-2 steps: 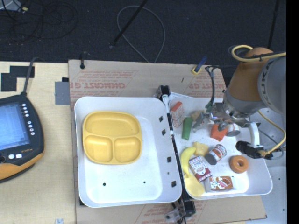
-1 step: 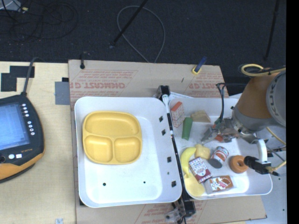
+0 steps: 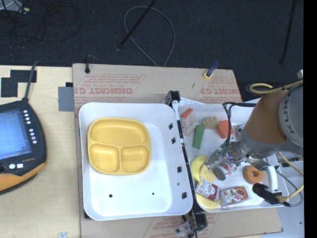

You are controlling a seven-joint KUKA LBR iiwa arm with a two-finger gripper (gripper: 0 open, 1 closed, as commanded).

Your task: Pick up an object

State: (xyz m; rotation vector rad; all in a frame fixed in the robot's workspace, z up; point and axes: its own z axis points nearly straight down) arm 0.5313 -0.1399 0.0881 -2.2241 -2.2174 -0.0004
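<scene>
The grey arm with its orange band [image 3: 265, 123] reaches in from the right over the right-hand shallow white bin [image 3: 237, 110], and its tool [image 3: 224, 158] hangs low among the clutter there, just above a small red-and-white can [image 3: 225, 169] lying on its side. Whether the tool is clenched or released cannot be told from this view, and nothing can be seen between its tips. Around it lie a yellow banana-like piece [image 3: 197, 165], a green rectangular block [image 3: 198, 136], a small red-and-white carton [image 3: 187, 120], an orange carrot-shaped toy [image 3: 224, 128], a brown ring doughnut [image 3: 254, 174] and two flat red snack packets [image 3: 206, 190] near the bin's front edge. The left-hand white bin [image 3: 99, 192] holds a yellow plastic plate with three compartments [image 3: 119, 146]. Both bins rest on the cardboard-covered worktop [image 3: 138, 86], and a handheld control pendant with a blue screen [image 3: 17, 140] lies well apart at the left.
</scene>
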